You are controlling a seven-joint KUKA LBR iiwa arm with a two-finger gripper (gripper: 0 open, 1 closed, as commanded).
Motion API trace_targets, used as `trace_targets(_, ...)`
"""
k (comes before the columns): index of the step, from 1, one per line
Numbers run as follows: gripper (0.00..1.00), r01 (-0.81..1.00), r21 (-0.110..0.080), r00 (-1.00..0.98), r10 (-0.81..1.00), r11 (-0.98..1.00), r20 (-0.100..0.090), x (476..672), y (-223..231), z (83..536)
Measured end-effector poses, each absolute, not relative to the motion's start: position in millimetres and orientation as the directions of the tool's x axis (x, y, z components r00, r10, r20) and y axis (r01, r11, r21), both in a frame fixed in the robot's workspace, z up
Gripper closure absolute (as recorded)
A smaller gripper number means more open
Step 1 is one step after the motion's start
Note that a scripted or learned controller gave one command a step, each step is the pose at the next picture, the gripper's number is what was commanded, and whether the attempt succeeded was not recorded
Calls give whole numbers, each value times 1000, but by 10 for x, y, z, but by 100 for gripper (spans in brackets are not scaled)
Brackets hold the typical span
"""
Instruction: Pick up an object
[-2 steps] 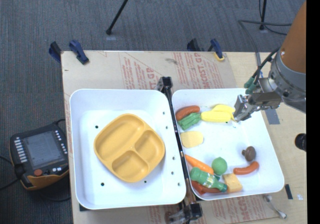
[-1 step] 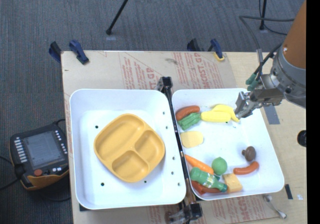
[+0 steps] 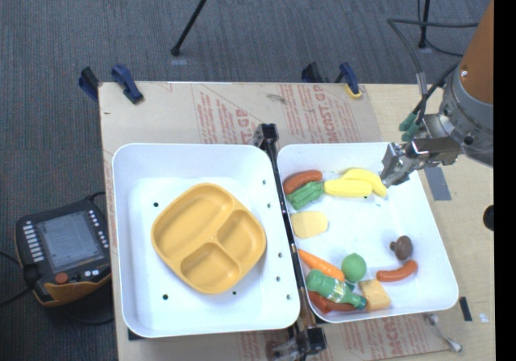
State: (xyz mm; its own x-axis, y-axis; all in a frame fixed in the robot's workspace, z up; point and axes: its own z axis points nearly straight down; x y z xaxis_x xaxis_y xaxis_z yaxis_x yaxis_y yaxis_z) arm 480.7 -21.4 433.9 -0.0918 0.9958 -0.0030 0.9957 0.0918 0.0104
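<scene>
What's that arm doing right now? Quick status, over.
Gripper low at the right bin's far edge, nothing seen held. Yellow banana right beside it. Red sausage and green piece crowd the banana's other end.

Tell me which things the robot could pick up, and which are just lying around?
For the job:
- grey metal claw
- yellow toy bananas
- red toy sausage
- round green toy ball
- orange toy carrot
- pale yellow flat toy slice

Just lying about:
- yellow plastic divided plate
- blue clamps on the board's edge
- grey handheld controller on the floor
</scene>
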Motion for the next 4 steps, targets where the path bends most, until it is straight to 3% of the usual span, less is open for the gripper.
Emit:
trace_targets(1,100,1000,-2,18,1000,-18,0,4759,-429,3761)
trace_targets(4,100,1000,-1,-8,1000,8,-1,4789,-417,4052)
